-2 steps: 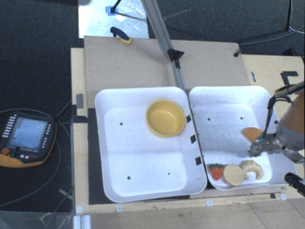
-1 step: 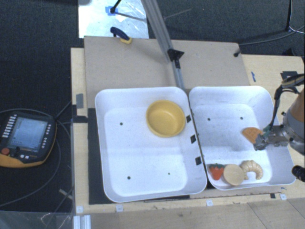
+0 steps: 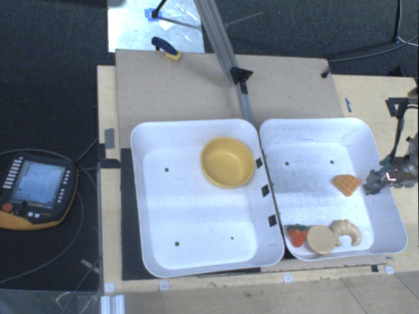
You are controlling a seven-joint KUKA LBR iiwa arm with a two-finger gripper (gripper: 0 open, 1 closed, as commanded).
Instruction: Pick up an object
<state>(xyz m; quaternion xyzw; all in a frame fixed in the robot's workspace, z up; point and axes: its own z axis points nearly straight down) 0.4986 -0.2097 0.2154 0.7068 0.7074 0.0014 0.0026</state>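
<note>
We see the gripper at the right rim of the right bin, low over the edge, with the rest of the arm mostly out past the frame. Whether it is spread or closed we cannot tell; it is too small and blurred, and nothing shows held in it.

The nearest candidate is the orange waffle-like wedge, lying just to the gripper's left, slightly inward on the bin floor and apart from the other pieces. Its point faces down and toward the gripper, so its broader edge sits up and to the left.

Further off, along the bin's near wall, a croissant, a round tan biscuit and a small red strawberry lie in a row, touching or nearly so. The yellow bowl sits in the left bin, well apart from the gripper.

We judge the wedge the likeliest target: a short move leftward and down would reach it.
</note>
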